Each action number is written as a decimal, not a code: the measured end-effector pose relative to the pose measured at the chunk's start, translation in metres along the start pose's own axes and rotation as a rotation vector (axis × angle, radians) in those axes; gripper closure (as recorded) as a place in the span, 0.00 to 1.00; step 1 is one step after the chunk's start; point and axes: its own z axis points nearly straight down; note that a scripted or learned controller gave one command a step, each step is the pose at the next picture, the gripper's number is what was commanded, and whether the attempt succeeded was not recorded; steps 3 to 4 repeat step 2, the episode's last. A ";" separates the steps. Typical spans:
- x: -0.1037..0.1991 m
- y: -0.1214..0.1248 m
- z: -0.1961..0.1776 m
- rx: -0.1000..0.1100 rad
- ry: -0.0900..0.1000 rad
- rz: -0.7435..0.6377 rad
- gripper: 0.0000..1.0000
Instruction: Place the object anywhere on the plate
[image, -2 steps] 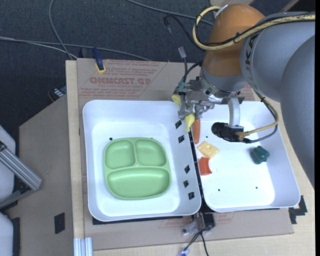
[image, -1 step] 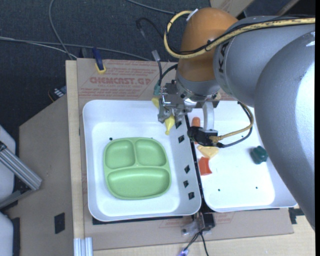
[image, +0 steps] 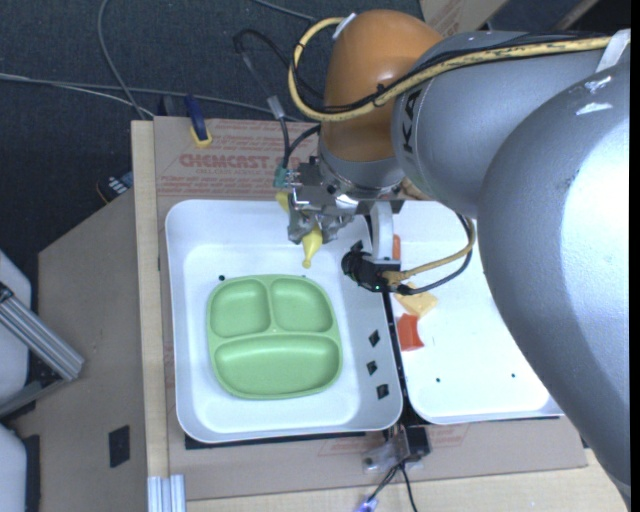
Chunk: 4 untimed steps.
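small yellow object (image: 312, 245), long and pointy, is pinched in the nearly closed gripper (image: 308, 232), hanging over the left bin's (image: 190, 300) back edge just behind the green plate (image: 273, 337). orange scraps (image: 411, 330) lie in the right bin (image: 480, 380).

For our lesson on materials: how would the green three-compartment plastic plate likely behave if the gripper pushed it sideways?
The green three-compartment plastic plate lies flat and low in the left white bin, so it probably slides, not tips. It looks moulded and stiff, likely light. The bin wall would soon stop it.
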 end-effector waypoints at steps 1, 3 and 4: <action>0.010 -0.002 -0.015 -0.001 0.000 0.002 1.00; 0.009 -0.002 -0.014 0.000 -0.001 0.003 0.00; 0.009 -0.002 -0.014 0.000 -0.001 0.003 0.00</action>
